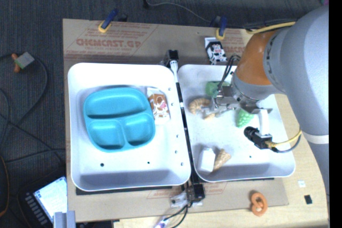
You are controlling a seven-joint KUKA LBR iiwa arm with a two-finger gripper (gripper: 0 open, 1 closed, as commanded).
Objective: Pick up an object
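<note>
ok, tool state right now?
Tool: cannot be told. It sits low in the right bin, next to the croissant-shaped toy.

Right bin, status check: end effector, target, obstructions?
End effector low in right bin, beside tan croissant-like piece. No grasp visible. Green items close alongside.

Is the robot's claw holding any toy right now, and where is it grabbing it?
It cannot be told. The gripper is low in the right bin, beside a tan croissant-like toy, but nothing shows clearly between it.
</note>
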